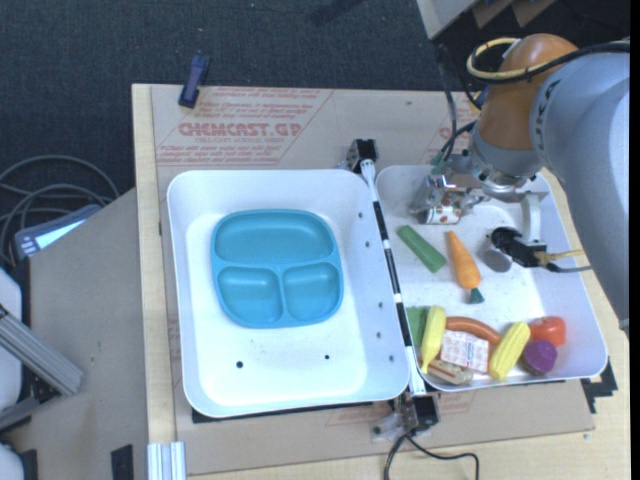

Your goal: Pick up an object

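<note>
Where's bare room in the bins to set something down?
Left bin: bare floor in front of the blue tray, and a strip along its far side. Right bin: a small patch between the carrot and the right wall. Its near end is crowded with corn, sausage and other toy food.

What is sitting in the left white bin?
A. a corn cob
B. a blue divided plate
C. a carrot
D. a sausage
B: the blue divided plate lies alone in the left bin, while the carrot, corn cob and sausage lie in the right bin.
</note>
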### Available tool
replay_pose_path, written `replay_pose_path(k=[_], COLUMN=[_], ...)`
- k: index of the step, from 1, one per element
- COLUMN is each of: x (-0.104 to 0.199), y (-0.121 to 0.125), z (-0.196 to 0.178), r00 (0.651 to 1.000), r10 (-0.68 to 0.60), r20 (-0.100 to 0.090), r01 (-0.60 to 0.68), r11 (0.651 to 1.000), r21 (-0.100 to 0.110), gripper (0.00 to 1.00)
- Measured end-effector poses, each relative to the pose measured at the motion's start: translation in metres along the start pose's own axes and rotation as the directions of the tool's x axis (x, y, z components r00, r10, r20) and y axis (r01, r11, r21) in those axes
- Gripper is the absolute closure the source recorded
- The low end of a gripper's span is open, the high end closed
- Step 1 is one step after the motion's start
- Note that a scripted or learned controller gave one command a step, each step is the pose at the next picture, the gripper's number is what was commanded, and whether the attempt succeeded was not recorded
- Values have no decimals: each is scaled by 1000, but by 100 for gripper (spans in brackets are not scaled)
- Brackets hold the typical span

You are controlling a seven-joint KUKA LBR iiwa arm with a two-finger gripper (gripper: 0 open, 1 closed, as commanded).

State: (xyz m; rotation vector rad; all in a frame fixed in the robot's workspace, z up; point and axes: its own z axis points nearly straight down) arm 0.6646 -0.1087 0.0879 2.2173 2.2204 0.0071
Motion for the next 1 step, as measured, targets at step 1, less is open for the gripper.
replay_pose_path(k=[1], x=[60], y=[-33], z=[-98], r00=[1000], r10=[0], r20=[0], r01=[0], r11=[1000], r21=[4], gripper=[100])
